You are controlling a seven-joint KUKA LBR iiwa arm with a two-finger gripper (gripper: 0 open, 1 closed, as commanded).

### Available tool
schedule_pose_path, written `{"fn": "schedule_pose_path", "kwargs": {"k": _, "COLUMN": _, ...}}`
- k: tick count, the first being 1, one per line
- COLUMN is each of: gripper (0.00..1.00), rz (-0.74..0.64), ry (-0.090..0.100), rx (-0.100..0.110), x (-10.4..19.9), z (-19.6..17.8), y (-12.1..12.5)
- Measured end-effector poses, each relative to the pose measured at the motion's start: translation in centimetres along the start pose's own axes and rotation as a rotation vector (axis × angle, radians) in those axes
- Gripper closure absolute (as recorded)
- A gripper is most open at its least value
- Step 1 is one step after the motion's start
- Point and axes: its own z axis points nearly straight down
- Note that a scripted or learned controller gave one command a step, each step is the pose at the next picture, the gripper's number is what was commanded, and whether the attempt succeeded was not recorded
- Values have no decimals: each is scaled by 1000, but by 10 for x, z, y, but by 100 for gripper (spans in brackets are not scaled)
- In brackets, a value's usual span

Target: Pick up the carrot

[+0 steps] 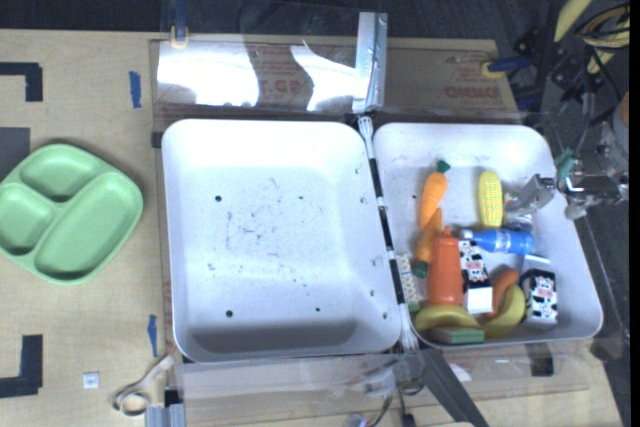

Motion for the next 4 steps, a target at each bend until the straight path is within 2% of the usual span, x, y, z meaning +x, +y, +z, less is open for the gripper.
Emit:
{"fn": "schedule_pose_path", "kwargs": {"k": 1, "gripper": 0, "rz": -62, "ry": 1, "rx": 1, "x": 33, "z": 61, "y": 54}}
{"fn": "schedule_pose_path", "kwargs": {"k": 2, "gripper": 0, "rz": -62, "ry": 0, "rx": 1, "x": 32, "z": 61, "y": 54}}
{"fn": "schedule_pose_path", "kwargs": {"k": 3, "gripper": 0, "rz": -173, "ry": -1, "rx": -2, "x": 78, "z": 83, "y": 149}}
{"fn": "schedule_pose_path", "kwargs": {"k": 4, "gripper": 0, "rz": -414, "ry": 2, "rx": 6, "x": 49, "z": 183, "y": 163}}
